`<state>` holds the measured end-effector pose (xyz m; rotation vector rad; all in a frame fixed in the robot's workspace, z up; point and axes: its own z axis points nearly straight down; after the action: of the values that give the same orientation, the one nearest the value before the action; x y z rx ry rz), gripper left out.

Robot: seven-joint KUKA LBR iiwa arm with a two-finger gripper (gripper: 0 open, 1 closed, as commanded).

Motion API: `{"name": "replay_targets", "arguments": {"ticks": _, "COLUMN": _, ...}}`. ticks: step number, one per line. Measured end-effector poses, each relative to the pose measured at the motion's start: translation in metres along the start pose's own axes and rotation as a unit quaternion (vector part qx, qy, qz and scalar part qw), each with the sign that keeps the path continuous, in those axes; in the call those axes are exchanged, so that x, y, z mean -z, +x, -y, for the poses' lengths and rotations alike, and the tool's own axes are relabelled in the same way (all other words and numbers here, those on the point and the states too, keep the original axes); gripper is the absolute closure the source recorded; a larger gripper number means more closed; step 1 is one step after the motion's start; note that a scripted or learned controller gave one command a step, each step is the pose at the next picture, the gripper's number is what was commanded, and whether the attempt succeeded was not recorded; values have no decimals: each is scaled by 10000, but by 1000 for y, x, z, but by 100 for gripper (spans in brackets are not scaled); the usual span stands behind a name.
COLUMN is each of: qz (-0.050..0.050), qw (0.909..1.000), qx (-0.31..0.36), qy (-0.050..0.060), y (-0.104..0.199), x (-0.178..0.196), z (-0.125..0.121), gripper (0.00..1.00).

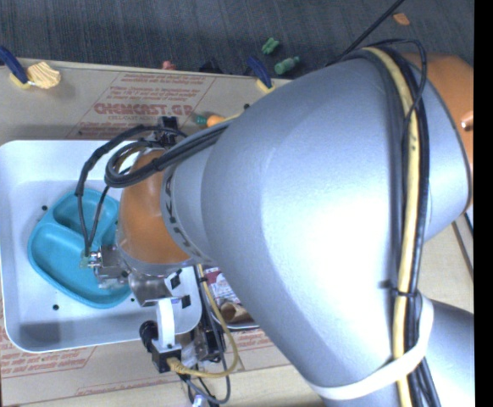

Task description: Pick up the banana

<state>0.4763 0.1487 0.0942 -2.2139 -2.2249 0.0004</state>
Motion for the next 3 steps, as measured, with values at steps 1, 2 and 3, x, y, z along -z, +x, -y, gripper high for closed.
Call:
{"name": "replay_targets", "arguments": {"ticks": 1, "qz": 3, "qw": 10000, "qx": 29, "qy": 20, "y": 0, "x": 9, "z": 0, "gripper": 100}}
{"name": "replay_targets", "arguments": {"ticks": 2, "qz": 8, "qw": 10000, "qx": 61, "qy": 40, "y": 1, "x": 19, "z": 1, "gripper": 100}}
{"name": "replay_targets", "arguments": {"ticks": 3, "qz": 13, "qw": 9999, "qx": 91, "qy": 59, "y": 1, "x": 29, "z": 1, "gripper": 100}}
